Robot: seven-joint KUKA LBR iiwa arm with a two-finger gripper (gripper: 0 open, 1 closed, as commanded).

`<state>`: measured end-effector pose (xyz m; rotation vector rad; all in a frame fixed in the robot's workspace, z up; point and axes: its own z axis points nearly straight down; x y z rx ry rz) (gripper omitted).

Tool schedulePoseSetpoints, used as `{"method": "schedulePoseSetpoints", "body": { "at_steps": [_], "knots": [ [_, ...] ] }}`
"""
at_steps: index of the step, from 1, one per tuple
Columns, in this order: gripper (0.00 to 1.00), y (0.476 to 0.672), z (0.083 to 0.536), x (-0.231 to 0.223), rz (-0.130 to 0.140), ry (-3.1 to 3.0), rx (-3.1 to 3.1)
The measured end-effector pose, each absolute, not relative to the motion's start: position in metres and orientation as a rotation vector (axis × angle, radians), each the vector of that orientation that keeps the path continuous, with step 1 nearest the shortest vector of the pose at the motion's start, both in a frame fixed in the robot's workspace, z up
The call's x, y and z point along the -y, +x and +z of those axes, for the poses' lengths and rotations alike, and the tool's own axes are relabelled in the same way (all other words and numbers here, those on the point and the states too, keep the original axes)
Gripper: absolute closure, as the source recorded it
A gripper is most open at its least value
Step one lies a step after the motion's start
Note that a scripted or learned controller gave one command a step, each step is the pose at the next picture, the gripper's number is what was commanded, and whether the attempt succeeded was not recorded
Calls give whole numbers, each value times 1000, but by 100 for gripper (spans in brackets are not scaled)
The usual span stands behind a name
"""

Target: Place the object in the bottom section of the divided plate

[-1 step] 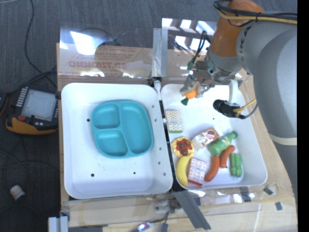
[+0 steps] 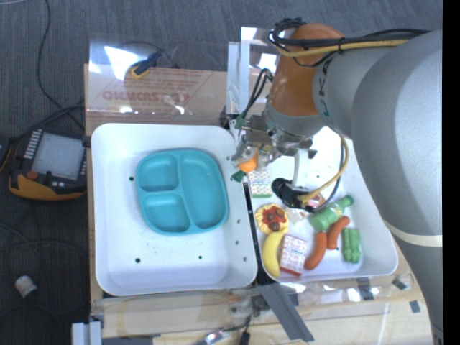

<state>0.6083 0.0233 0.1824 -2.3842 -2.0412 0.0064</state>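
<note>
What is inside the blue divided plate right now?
All three sections of the blue divided plate show bare blue surface; no part of it is covered. The end effector sits at the bin edge, with an orange piece beneath it.

The grey arm reaches in from the right — orange band up top (wrist bent downward) — gripper (image 2: pixel 248 157) hanging low.

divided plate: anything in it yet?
Empty. All three sections of the blue divided plate in the left bin show bare blue. The gripper is over the bins' divider with something orange at it.
</note>
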Motion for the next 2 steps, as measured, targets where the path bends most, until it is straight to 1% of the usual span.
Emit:
{"method": "schedulePoseSetpoints", "body": {
  "at_steps": [1,2],
  "knots": [
    [100,606,271,-75,7,-2553,1832],
    [0,606,271,-74,7,-2554,1832]
  ]
}}
